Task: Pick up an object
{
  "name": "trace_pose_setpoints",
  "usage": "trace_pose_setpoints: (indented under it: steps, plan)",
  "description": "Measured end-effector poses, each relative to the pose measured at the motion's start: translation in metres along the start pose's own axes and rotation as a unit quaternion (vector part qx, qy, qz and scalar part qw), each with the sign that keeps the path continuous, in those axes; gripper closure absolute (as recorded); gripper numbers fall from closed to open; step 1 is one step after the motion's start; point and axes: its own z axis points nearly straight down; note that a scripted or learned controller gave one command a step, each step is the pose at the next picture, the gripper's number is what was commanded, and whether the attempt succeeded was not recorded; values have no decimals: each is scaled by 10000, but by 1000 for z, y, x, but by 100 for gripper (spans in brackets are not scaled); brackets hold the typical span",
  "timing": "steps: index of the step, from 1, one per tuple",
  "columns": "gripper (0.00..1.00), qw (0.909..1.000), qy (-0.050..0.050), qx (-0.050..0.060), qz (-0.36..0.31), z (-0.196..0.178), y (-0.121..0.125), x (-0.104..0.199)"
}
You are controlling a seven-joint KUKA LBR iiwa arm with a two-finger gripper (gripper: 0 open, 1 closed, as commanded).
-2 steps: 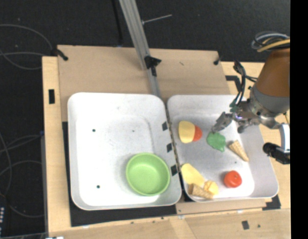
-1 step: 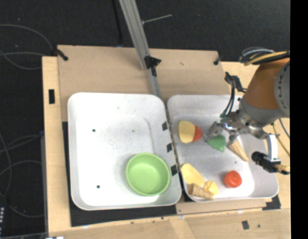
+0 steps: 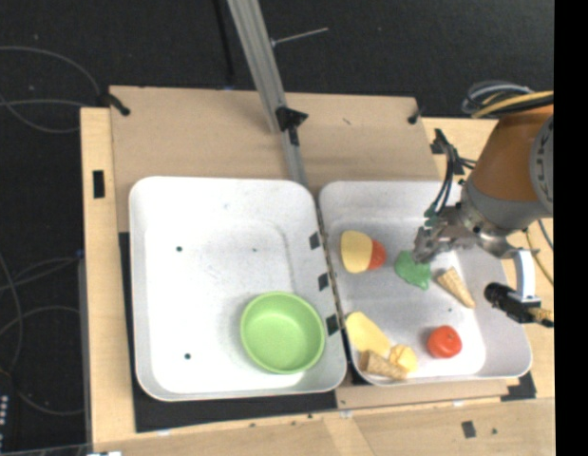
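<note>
My gripper (image 3: 426, 251) reaches into the right bin (image 3: 388, 207) from the right and hangs low, right over a small green object (image 3: 413, 272). The green piece lies on the bin floor at the fingertips. To its left sits a yellow and red fruit (image 3: 357, 252). A tan cone-shaped piece (image 3: 455, 287) lies just to the right. Near the bin's front lie a red tomato-like ball (image 3: 445, 342) and a yellow and tan food piece (image 3: 379, 345).
The left bin (image 3: 208, 226) holds a light green bowl (image 3: 282, 332) near its front right corner. A grey metal pole (image 3: 260, 65) slants up behind the bins. The bench's tan surface (image 3: 350, 136) lies behind both bins.
</note>
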Motion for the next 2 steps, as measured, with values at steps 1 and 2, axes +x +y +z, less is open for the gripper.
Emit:
trace_pose_setpoints:
  steps: [1,2]
  plan:
    - [100,10000,-1,-19,-48,-62,-2,4]
    - [100,10000,8,9,-48,-66,-1,4]
